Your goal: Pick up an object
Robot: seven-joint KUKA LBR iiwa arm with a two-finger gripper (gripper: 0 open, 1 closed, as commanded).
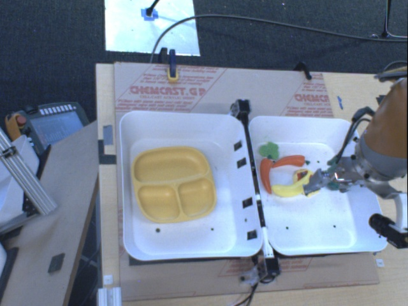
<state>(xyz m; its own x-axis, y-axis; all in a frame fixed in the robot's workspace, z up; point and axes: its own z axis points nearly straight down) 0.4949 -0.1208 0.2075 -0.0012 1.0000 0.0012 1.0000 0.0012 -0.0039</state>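
The task appears to be at the approach or contact stage: no object is seen lifted clear of the right bin (319,234). All candidate objects lie in a cluster in that bin, toward its wall shared with the left bin (191,123). The cluster consists of a yellow banana-shaped toy (290,189), an orange carrot-shaped toy (266,173) just beside it on the side nearer the shared wall, a second orange piece (290,161) above the banana, and a small green piece (270,150) at the far end of the cluster. The gripper (317,183) is low in the right bin, at the banana's end farthest from the shared wall, apparently touching it. Its opening cannot be determined at this resolution, nor whether anything is gripped. A yellow divided tray (172,183) occupies the left bin. The arm (389,139) is cut off at the frame edge.
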